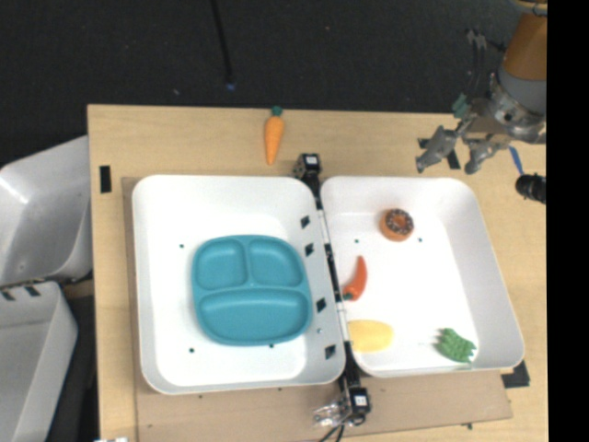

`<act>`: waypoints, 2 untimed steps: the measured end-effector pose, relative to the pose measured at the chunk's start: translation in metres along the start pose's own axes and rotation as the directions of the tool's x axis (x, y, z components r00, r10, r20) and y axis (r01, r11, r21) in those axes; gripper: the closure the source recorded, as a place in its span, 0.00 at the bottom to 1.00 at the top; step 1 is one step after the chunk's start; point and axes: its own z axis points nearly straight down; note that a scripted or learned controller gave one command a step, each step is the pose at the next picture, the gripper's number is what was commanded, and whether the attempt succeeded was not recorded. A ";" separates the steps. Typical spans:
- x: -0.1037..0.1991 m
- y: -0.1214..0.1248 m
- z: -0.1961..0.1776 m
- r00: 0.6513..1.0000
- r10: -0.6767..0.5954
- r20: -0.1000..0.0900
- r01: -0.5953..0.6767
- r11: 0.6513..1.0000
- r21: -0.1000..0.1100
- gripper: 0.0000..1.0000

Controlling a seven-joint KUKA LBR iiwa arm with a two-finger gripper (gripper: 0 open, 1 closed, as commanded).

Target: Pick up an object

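The right bin (479,247) holds a round brown-and-orange donut-like toy (398,224) near its back, a red chili pepper (355,278) by the left wall, a yellow lemon-like piece (370,335) at the front left and a green leafy piece (456,346) at the front right. My gripper (453,157) hangs above the bench just behind the right bin's back edge, fingers spread open, nothing between them. It is up and to the right of the donut toy.
The left bin (156,339) holds a teal divided plate (250,289). An orange carrot (273,135) lies on the wooden bench behind the bins. A black clamp (308,166) sits at the bins' back joint. A white container (41,215) stands at far left.
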 end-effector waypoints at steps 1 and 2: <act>0.001 0.002 -0.009 1.000 -0.004 0.003 0.004 1.000 -0.013 0.00; -0.001 -0.002 0.034 1.000 -0.002 0.003 0.002 1.000 -0.009 0.00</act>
